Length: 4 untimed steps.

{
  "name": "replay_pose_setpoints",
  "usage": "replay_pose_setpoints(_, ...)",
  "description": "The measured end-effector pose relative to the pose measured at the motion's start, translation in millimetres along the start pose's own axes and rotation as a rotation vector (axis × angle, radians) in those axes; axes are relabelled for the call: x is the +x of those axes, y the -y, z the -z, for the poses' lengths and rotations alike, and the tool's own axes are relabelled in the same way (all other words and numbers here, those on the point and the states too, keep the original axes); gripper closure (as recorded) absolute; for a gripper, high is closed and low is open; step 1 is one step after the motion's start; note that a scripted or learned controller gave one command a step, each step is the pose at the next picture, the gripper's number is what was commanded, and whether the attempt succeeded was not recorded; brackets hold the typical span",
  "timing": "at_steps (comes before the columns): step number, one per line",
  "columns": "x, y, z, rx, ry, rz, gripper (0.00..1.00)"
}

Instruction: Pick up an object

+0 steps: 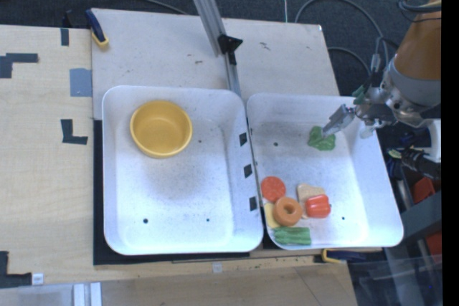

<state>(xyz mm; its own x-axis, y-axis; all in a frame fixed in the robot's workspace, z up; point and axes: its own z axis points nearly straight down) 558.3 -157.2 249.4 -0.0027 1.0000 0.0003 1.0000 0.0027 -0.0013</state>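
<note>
Arm: it comes in from the right side, the grey body with its orange band [423,36] up near the edge, the wrist bent down and leftward over the right bin [373,175].
Claw: the claw [331,128] slants down to the left, its thin grey tip right at the upper edge of the green lump [322,140]; from where I stand I cannot tell whether it is apart or together, nor whether it has hold of anything.
Green lump: soft-looking, crumpled, leafy green, lying in the upper middle of the right bin, apart from the other pieces.
Food cluster: near the front of the right bin, packed close together, sit a flat red disc [272,188], a brown ring like a doughnut [288,211], a pale beige chunk [310,192], a glossy red piece [318,207] and a ridged green strip [292,235] at the front wall.
Bowl: a round yellow bowl [161,127], smooth plastic look, stands in the upper left of the left bin [172,211].
Bins: shallow, white, rounded corners, speckled grey on the floor, side by side and touching.
Desk: pale wood desk [43,175] with dark tape marks; a slanted metal rail [204,0] crosses above the bins.
</note>
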Motion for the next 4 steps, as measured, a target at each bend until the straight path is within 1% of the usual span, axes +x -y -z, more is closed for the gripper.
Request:
replay_pose_setpoints(1,-0.1,0.0,0.1,0.0,0.0,0.0,0.0)
replay_pose_setpoints(2,7.4,3.8,-46.4,0.005,0.0,-0.001,0.0)
replay_pose_setpoints(3,1.3,0.7,-107.1,0.006,0.0,-0.002,0.0)
replay_pose_setpoints(4,1.8,1.1,-159.3,0.001,0.002,-0.001,0.0)
